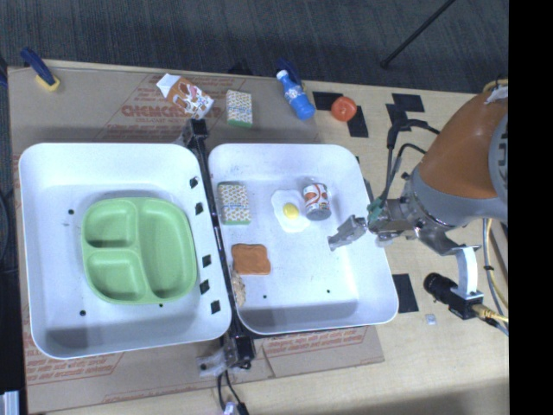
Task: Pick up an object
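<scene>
In the right bin [371, 292] lie a green-and-white patterned box [233, 202], a toy fried egg [289, 212], a small red-and-white can [315, 201] touching the egg's right side, and a brown toast-like square [251, 258]. A small speckled piece [238, 293] rests against the bin's left wall. My gripper [346, 233] hovers over the right part of this bin, just below and to the right of the can and apart from it. Nothing visible is held in it. The grey arm with its orange band [467, 158] reaches in from the right.
The left bin [43, 318] holds a green divided plate [138, 247]. Behind the bins on the bench lie a snack packet [184, 96], a small box [239, 108], a blue bottle [296, 95], an orange ball [344, 107] and a blue clip [39, 67].
</scene>
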Tool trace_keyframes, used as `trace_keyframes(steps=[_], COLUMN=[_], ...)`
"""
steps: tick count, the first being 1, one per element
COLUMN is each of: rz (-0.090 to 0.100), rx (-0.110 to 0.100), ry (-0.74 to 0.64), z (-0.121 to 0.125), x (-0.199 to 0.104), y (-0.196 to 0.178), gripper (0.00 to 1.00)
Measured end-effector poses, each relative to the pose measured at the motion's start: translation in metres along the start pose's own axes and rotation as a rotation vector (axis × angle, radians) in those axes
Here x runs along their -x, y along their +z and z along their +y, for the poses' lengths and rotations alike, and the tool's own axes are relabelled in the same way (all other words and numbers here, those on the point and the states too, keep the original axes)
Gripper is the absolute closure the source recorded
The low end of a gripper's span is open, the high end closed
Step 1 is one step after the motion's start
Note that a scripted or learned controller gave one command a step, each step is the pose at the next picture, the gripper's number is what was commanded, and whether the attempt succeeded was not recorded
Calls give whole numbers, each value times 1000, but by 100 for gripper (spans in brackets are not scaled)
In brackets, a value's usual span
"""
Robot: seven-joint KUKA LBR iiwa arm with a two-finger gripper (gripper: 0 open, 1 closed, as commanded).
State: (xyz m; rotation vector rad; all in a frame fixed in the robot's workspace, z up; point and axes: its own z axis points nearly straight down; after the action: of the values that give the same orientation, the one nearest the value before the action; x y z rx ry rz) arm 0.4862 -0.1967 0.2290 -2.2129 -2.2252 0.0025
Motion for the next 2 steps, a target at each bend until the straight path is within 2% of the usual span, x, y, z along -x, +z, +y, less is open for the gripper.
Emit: trace_keyframes(steps=[1,2], rz=[0,-1], rx=[0,3], ry=[-3,1], z=[22,108], x=[-19,5], y=[138,136], gripper=[0,0])
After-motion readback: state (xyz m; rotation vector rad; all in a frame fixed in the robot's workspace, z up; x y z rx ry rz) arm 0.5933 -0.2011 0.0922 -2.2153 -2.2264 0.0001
